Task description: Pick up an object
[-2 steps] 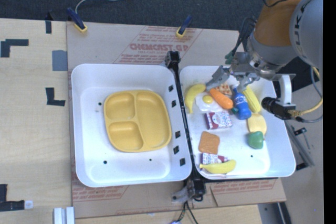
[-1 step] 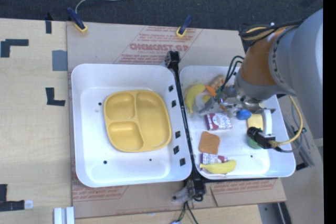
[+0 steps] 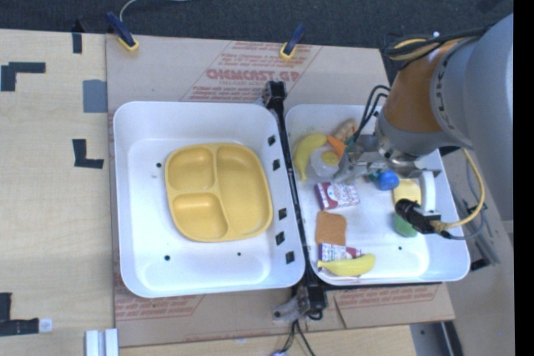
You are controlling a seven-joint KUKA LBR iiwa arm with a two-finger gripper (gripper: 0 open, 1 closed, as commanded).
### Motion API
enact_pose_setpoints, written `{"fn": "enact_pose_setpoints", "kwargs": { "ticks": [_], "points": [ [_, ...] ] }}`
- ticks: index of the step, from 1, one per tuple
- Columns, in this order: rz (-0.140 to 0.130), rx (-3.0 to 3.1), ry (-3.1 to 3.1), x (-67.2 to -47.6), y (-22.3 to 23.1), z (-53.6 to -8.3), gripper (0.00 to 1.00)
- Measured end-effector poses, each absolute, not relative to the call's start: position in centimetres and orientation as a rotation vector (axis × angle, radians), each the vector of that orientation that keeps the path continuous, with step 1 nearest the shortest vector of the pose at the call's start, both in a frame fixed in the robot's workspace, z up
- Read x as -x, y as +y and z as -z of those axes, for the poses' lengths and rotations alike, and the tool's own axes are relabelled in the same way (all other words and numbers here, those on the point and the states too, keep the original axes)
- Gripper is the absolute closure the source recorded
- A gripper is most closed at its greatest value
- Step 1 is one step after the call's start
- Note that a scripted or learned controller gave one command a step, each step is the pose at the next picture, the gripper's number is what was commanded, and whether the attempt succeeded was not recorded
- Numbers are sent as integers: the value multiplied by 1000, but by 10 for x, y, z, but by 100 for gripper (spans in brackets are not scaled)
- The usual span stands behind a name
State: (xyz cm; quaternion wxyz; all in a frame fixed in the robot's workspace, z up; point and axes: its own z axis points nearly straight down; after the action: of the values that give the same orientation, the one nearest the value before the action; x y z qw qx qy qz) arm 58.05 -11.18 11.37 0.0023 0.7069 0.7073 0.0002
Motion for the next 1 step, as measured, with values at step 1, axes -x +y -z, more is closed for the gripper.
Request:
{"fn": "enact_pose_setpoints", "kwargs": {
  "ticks": [1],
  "points": [
    [-1,-2218,2219,-580,-112,-114,0]
  ]
}}
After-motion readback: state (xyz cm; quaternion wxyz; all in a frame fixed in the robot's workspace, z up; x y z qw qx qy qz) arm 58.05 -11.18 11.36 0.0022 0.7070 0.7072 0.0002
